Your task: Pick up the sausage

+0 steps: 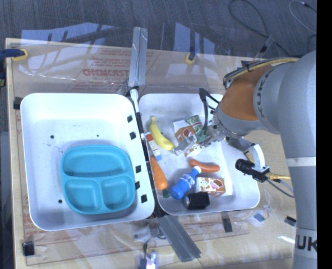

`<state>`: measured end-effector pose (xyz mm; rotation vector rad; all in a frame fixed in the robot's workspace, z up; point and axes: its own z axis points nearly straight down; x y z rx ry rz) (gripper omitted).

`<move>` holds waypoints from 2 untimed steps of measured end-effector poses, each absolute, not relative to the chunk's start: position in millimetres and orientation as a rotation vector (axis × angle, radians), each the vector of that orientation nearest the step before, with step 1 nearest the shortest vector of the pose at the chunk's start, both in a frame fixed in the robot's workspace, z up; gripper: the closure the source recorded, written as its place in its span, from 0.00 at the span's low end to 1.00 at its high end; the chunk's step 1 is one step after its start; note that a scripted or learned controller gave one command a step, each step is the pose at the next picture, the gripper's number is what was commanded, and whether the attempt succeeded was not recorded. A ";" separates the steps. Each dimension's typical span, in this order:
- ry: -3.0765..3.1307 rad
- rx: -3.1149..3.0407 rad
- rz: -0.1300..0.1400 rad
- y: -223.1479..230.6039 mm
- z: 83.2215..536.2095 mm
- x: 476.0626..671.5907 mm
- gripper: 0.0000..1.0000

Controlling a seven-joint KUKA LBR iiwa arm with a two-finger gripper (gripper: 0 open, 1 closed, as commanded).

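Two white bins are seen side by side: the left bin (pixel 37 116) and the right bin (pixel 250 198). One blue tray (pixel 97 179) with three compartments is laid in the left bin, toward its near edge.

Counted in the right bin: one sausage (pixel 204 166), one banana (pixel 160 135), one carrot (pixel 158 174), one blue bottle (pixel 184 185), one black cylinder (pixel 197 200), and several printed packets, of which one (pixel 214 185) is seen just below the sausage and another (pixel 186 132) near the gripper. An exact packet count cannot be given; they overlap.

The sausage is found in the middle-right part of the right bin, lying flat. Its long axis is set nearly left-right across the view, tilted slightly so the right end sits a little lower. Which end is which cannot be told. It is placed between the upper packets and the lower packet, just right of the bottle cap.

One gripper (pixel 206 134) is seen over the right bin, above the packets at the upper middle, apart from the sausage. Nothing is seen between its fingers; whether it is wide or narrow cannot be told from this angle.
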<state>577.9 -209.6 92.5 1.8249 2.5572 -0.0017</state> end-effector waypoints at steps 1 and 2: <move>2.597 1.773 -0.001 -210.3 94.6 510.3 0.00; 2.610 1.752 0.000 -209.8 92.4 508.8 0.00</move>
